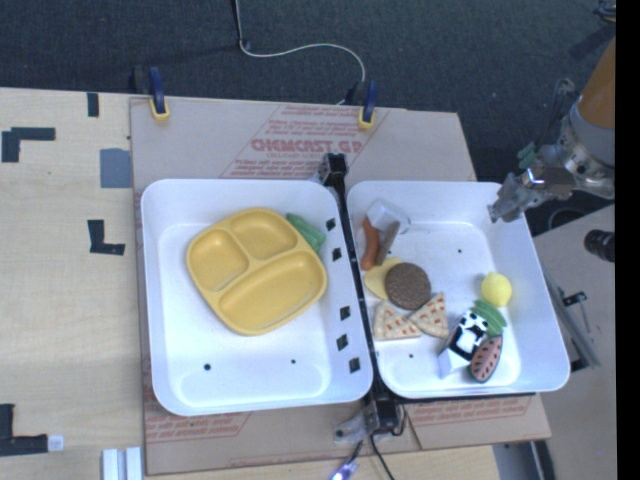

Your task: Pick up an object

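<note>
The right bin holds several toy foods: a brown round cookie, two triangular sandwich pieces, a yellow lemon, a red-brown sausage, a black-and-white item and a reddish piece. My gripper hangs at the bin's upper right rim, above and right of the lemon, with nothing visibly between its fingers.
The left bin holds a yellow divided tray with a green leafy piece at its right corner. A black divider runs between the bins. Blue-and-yellow clamps and a white cable lie behind.
</note>
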`<state>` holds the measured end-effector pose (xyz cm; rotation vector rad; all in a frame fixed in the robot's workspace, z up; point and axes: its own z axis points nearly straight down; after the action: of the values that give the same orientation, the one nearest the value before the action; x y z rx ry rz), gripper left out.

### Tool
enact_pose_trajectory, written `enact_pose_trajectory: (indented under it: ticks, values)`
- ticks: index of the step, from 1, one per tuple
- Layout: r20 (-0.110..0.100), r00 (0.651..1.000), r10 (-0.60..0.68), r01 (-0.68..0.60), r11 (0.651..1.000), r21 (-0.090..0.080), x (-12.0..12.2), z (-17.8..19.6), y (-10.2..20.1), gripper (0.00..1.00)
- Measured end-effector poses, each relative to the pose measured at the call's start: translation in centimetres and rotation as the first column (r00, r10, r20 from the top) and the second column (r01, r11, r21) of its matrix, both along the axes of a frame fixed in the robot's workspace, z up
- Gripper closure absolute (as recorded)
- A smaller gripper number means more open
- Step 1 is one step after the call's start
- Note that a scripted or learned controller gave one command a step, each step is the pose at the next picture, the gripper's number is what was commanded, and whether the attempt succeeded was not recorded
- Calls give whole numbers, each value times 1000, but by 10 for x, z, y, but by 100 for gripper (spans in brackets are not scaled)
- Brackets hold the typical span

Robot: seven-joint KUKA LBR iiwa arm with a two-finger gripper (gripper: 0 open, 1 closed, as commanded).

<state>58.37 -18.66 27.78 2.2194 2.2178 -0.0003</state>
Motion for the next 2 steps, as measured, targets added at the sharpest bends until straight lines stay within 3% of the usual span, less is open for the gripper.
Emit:
enact_pose_trajectory:
  ticks: [1,2]
  values:
    - [0,1000,0,0,1000,0,16,37,-38,100]
    - [-8,1000,8,-7,1000,5,87,-31,14,100]
